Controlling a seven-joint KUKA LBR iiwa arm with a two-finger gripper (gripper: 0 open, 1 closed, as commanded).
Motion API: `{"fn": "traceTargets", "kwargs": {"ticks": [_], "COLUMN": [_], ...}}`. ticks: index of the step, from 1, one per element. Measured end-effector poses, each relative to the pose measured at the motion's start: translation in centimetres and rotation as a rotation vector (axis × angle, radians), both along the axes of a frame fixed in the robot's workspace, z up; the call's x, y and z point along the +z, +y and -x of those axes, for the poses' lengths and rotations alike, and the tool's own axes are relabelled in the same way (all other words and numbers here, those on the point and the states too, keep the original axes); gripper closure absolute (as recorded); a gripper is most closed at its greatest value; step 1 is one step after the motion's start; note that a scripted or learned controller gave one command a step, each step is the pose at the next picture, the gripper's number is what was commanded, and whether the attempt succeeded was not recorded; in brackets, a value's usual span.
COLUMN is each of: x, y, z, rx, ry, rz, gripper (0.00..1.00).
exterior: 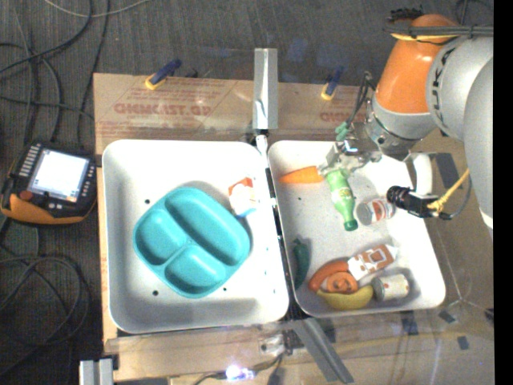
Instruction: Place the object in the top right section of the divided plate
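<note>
Two shallow white bins sit side by side on a bench, seen from above at a slant. The left bin [120, 215] holds a teal divided plate [192, 239], tilted diagonally, with three sections. A small white and orange item [242, 196] lies just beside the plate's upper right edge, touching or nearly touching it.

The arm [433, 62], grey with an orange band, reaches in from the right over the right bin [433, 287]. Its gripper [346, 152] hangs above the bin's upper middle. A green bottle [342, 196] lies directly under the gripper, its wide end up at the fingers and its narrow neck pointing down toward the viewer. The bottle's top appears to sit between the fingers, which look closed narrowly around it, though the contact is partly hidden.

An orange carrot [300, 176] lies just left of the bottle's top. A small can [374, 211] lies just right of the bottle. Toward the bin's front are a dark green item [301, 259], a curled orange piece [333, 277], a banana [346, 297], a white and orange packet [373, 261], and a grey can [390, 286], clustered together.
</note>
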State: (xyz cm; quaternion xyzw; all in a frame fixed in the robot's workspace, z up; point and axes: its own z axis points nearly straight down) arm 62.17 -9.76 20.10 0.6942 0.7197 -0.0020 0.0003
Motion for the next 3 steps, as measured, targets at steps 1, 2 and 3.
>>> {"fn": "traceTargets", "kwargs": {"ticks": [1,2,3], "x": [0.8,2.3,12.7], "y": [0.1,11.0,17.2], "z": [0.0,8.7,11.5], "rx": [0.002,-0.056,0.239], "ry": [0.002,0.002,-0.002], "rz": [0.001,-0.003,-0.001], "gripper": [1.00,1.00,1.00]}}
